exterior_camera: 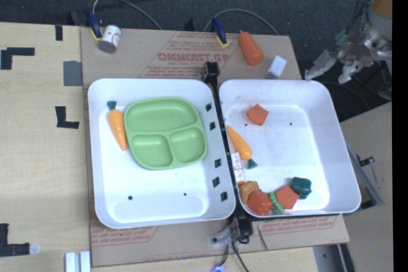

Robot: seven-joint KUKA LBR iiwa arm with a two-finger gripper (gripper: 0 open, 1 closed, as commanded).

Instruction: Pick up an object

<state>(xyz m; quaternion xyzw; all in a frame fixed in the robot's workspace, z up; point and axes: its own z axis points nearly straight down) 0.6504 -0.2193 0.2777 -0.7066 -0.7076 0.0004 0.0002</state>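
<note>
My gripper [333,71] hangs off the bench past the right bin's [319,137] far right corner, open with nothing between its fingers. In the right bin an orange block [257,114] lies near the back. A toy carrot [239,143] rests against that bin's left wall. Along the front edge lies a cluster: a red-orange piece [259,202], a red block [287,196] and a dark green piece [301,186]. The left bin [153,204] holds a green divided plate [167,132] and a second carrot [116,127] beside it.
On the cardboard behind the bins lie an orange bottle shape [251,48], a small white cube [276,65] and a small can [110,37]. Blue clamps and cables sit at the back edge. The middle of the right bin is bare white floor.
</note>
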